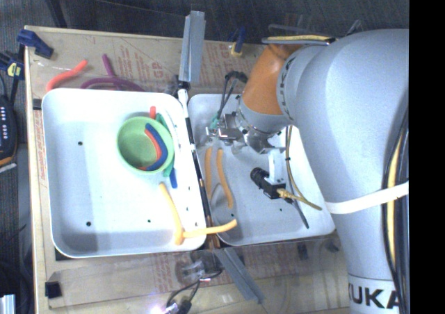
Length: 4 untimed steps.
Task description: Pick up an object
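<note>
The bulky grey arm (348,111) hides the shallow white right-hand bin (261,219) toward three o'clock. We cannot read its gripper (221,128).

"UKA", probably KUKA, cut off, on grey arm base (379,285)

I count two shallow white plastic bins (83,194) (268,226) on my feed. One round green plastic bowl (139,142), just the one. Long yellow flexible strips (172,212) (208,167) (226,182): I make it three. One short blue stick (172,179). Out on the bench, two blue clamps (35,42) (238,35), and one purple hose (111,83).
</note>
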Tool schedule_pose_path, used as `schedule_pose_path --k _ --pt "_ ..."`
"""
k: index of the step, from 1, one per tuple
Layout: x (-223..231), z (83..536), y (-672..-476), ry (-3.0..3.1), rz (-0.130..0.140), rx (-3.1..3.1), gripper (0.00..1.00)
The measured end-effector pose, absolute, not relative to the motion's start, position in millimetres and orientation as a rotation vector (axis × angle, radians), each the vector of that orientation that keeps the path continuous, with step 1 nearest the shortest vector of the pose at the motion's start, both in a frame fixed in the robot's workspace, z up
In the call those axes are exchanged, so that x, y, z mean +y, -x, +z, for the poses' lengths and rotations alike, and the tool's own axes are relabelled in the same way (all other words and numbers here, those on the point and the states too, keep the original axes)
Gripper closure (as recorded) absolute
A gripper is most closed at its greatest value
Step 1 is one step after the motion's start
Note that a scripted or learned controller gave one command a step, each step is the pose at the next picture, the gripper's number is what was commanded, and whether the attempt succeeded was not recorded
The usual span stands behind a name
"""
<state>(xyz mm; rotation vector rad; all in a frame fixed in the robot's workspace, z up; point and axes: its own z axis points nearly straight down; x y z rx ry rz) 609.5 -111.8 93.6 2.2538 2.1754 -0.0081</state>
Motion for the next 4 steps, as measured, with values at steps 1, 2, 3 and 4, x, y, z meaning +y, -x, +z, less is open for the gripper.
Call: schedule_pose_path --k 1,2,3,4 --pt "-108.4 103.1 -610.1 -2.249 -0.002 2.184 1.0" --pt "-109.5 103.5 -610.1 -2.248 -0.003 2.183 0.0" --pt "-108.5 113.1 -610.6 -2.244 0.0 2.185 1.0" --pt "-108.5 113.1 -610.6 -2.244 0.0 2.185 0.0"
